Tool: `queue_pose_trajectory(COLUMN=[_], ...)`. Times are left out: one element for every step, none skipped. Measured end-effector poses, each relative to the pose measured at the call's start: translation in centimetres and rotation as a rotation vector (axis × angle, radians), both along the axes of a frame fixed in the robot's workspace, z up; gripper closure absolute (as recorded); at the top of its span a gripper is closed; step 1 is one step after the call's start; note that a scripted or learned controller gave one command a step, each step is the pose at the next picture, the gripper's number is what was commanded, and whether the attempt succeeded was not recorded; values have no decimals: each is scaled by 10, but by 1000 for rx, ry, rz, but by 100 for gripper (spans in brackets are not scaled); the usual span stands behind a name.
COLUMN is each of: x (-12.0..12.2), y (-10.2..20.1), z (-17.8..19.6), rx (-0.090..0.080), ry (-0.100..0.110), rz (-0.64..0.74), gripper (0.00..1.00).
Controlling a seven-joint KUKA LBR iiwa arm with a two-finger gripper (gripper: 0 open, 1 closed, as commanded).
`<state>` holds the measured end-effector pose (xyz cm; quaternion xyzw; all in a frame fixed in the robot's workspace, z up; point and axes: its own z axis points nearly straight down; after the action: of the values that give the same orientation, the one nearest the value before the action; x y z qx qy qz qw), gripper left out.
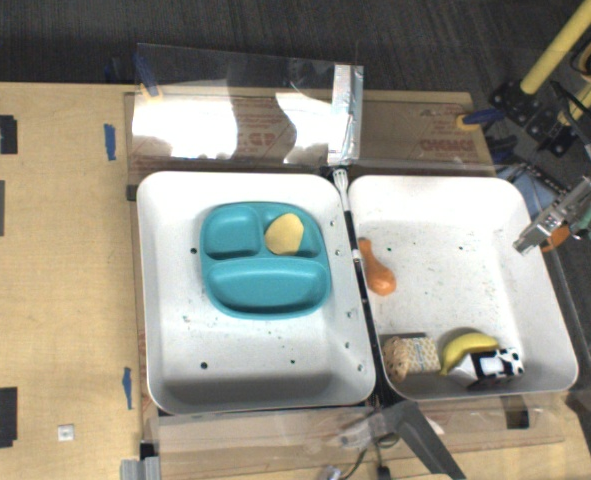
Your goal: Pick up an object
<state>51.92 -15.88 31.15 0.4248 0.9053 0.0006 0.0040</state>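
The right bin (445, 198) holds an orange carrot-shaped piece (376, 268) against its left wall. Along its front wall lie a beige textured block (411, 356), a yellow banana (469, 347) and a small black, white and blue item (497, 365), packed close together. In the left bin (175, 348) a teal divided plate (265, 286) carries a yellow rounded piece (284, 234) in its upper right compartment. My gripper (537, 236) hangs at the right bin's right rim, well away from all the objects, and nothing shows in it.
A clear plastic sheet with a taped edge (345, 118) stands behind the left bin. Cables and a yellow pole (570, 33) crowd the far right corner. Cardboard (45, 268) covers the bench left of the bins.
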Motion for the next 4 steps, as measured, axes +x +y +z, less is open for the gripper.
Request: queue_pose_trajectory(x=[80, 73, 87, 69], y=[-65, -33, -53, 6], z=[52, -103, -67, -117], rx=[-3, 5, -2, 2], ry=[-1, 13, -1, 6], rz=[151, 310, 209, 339], gripper=[100, 100, 100, 100])
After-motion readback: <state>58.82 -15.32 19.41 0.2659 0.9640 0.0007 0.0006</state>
